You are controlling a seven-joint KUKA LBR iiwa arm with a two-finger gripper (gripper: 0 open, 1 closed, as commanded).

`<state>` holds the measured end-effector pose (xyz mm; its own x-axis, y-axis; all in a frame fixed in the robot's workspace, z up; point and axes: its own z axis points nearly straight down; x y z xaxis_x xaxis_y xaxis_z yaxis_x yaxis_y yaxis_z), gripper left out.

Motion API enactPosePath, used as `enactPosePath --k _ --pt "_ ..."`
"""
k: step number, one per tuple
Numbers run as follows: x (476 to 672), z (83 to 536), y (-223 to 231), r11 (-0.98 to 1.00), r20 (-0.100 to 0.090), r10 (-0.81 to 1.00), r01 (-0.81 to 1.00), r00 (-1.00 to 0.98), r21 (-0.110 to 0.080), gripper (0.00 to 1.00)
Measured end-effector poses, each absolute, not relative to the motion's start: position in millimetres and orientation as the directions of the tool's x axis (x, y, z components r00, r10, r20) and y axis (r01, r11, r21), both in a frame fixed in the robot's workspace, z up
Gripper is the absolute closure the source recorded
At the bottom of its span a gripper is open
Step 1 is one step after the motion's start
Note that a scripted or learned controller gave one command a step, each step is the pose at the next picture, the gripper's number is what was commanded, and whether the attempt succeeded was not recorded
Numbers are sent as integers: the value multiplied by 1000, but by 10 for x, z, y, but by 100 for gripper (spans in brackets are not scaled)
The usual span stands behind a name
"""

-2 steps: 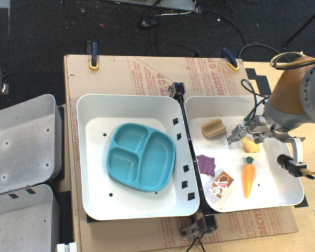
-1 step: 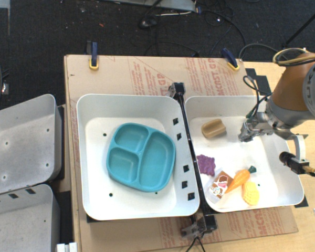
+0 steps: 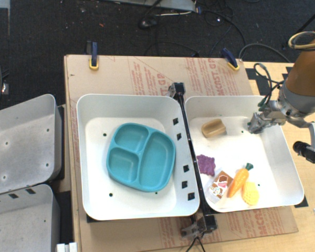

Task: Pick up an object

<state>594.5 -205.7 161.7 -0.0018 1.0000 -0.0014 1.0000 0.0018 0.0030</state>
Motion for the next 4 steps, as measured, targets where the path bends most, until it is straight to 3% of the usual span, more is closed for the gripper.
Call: enactPosePath --k 2,4 --pt "5952 2492 -1986 2 -1 1000 1000 -2 3 100" --pt "5776 2418 -955 5 0 1000 1000 -5 -2 100"
